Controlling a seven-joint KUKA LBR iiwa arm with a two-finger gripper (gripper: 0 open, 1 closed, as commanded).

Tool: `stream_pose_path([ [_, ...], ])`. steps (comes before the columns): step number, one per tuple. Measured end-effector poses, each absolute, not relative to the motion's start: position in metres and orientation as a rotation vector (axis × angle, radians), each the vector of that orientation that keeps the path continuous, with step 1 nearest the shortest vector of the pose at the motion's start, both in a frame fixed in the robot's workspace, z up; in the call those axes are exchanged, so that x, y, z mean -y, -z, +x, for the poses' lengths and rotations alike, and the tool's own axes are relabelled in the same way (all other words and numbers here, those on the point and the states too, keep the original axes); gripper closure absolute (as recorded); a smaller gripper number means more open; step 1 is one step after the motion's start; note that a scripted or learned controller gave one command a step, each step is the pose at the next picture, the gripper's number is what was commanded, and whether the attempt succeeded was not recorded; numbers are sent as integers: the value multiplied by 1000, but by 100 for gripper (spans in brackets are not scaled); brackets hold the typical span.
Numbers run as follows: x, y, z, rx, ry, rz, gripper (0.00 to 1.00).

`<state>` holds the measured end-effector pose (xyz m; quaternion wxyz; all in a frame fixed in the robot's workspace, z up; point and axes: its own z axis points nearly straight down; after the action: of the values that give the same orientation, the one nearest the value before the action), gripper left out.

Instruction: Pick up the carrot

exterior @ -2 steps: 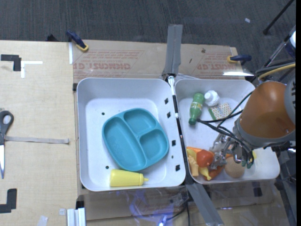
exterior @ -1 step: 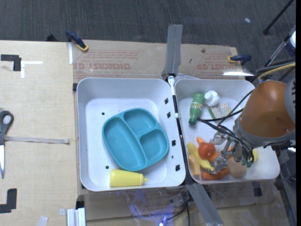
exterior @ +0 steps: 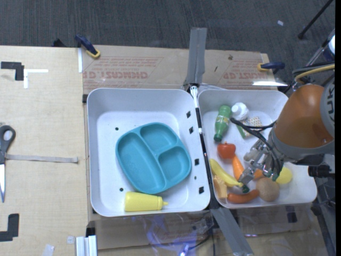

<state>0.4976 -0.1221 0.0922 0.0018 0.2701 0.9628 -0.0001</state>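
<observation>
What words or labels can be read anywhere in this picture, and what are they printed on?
Red print on the cardboard sheet behind the bins: upside down and mirrored, too blurred to read for certain.
Green bottle: its label is too small to read.
Arm's orange band: dark letters cut off at the picture's edge, unreadable.
</observation>
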Motion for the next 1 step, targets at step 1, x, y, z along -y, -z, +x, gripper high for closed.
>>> stream_pose_path([
  [1, 100, -91, 482, -2659, 0, 1671, 0],
])
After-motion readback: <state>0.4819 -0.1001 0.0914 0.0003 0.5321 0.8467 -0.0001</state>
